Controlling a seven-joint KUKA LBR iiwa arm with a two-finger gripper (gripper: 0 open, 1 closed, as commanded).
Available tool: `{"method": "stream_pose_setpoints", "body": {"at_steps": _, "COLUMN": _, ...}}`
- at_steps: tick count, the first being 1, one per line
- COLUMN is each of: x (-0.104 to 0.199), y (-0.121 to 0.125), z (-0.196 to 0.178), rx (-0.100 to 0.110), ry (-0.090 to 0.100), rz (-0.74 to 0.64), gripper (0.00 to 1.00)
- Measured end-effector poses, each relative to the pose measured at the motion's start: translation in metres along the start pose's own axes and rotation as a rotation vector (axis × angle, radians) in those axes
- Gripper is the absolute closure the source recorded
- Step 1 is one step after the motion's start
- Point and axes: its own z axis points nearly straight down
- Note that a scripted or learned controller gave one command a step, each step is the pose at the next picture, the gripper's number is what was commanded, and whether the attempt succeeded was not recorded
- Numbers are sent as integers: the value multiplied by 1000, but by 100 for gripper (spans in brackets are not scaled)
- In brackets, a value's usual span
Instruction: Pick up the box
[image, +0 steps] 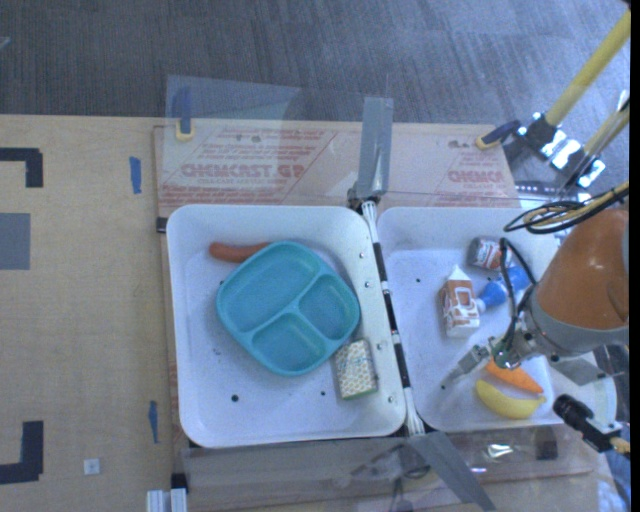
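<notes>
Looking down on the desk (80, 330), we see the box (459, 306), a small carton, lying in the right bin (420, 240) near its middle, untouched. Our gripper (478, 360) hangs low in that bin, below the box and apart from it, just beside a carrot (514, 378) and banana (508, 400). We cannot tell how it is set. The left bin (200, 400) carries a teal divided plate (288, 306), a sponge (354, 369) and a sausage (232, 251).
</notes>
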Motion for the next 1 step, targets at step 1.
{"method": "stream_pose_setpoints", "body": {"at_steps": 1, "x": 14, "y": 38, "z": 0, "rx": -5, "ry": -3, "rz": -294, "gripper": 0}}
